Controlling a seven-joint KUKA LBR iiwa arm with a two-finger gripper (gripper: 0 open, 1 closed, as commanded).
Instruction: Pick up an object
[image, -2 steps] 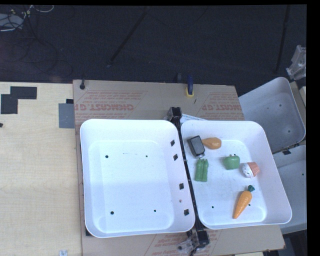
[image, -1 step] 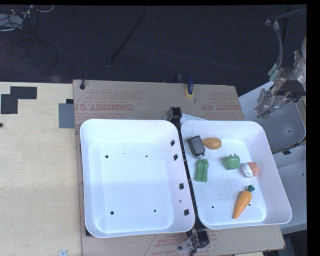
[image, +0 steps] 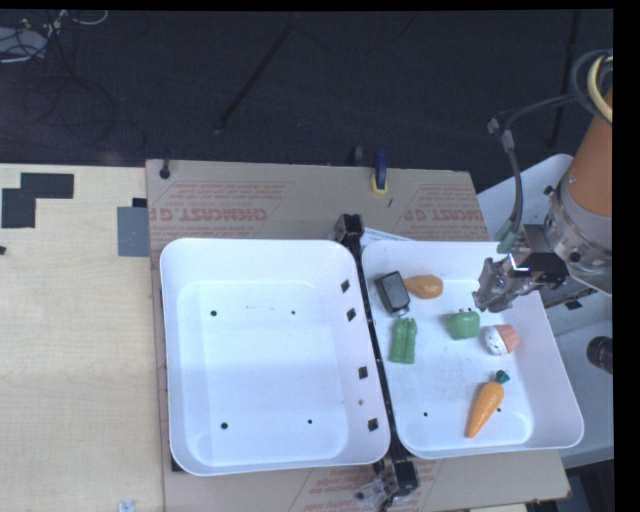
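Because the claw (image: 492, 290) hung just beside the green block (image: 463, 324) and the pink-and-white piece (image: 500, 339), either could have been nudged aside. Whether it was released or clenched could not be told.

Two white bins are seen side by side; the left bin (image: 190, 300) holds nothing. In the right bin (image: 560, 420) a black block (image: 392, 291), orange lump (image: 424, 287), green bottle (image: 403, 340), green piece (image: 463, 324) and carrot (image: 485, 405) are scattered. The gripper (image: 492, 290) is positioned above the green piece.
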